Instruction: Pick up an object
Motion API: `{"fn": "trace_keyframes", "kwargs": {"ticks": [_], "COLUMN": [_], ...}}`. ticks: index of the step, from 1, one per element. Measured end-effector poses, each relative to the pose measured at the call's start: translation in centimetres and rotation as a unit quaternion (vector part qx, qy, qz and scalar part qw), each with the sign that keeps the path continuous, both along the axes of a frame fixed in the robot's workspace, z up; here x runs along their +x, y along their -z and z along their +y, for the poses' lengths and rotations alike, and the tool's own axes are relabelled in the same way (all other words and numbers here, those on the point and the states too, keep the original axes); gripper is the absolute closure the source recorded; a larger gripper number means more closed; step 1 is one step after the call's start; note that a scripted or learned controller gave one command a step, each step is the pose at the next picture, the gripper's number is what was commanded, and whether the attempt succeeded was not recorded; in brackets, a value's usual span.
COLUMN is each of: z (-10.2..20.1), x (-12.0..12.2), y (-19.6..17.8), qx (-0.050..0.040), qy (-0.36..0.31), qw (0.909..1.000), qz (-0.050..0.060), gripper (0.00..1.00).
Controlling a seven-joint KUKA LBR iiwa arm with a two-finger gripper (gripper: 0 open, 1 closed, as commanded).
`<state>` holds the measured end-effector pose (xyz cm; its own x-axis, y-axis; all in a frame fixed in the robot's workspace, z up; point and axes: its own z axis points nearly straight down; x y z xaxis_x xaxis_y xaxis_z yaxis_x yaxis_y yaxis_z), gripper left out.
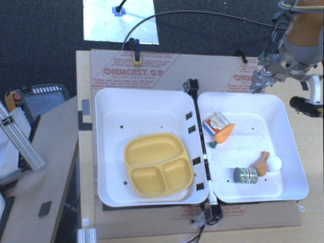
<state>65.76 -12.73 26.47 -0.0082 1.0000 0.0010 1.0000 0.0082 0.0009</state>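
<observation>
Nearest the camera, in the right bin (pixel 291 135), one small green-labelled can (pixel 245 175) lies on its side, just beside one brown drumstick toy (pixel 261 163) and one white ball (pixel 274 163). Farther back sit one orange carrot (pixel 223 133) with a green tip and one flat printed packet (pixel 216 120) — touching each other. One yellow three-compartment tray (pixel 158 163) fills the left bin (pixel 109 135). Beyond the right bin's far rim hangs the pincer (pixel 261 82) — whether wide or narrow, I cannot tell.

tool (pixel 260 81) above right bin's (pixel 291 130) far rim | carrot (pixel 223 133), can (pixel 245 175) inside | yellow tray (pixel 158 163) left bin (pixel 109 135)
</observation>
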Motion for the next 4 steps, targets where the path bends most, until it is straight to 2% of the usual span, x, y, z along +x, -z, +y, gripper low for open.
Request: {"fn": "trace_keyframes", "kwargs": {"ticks": [1, 3, 4], "z": [5.6, 16.5, 20.9], "x": [-1.1, -3.7, -4.2], "y": [-0.4, 3.0, 3.1], "qx": [0.0001, 0.0005, 0.0005], "qy": [-0.001, 0.0, 0.0], "qw": [1.0, 1.0, 1.0], "qz": [0.0, 0.001, 0.0], "gripper": [1.0, 1.0, 1.0]}}
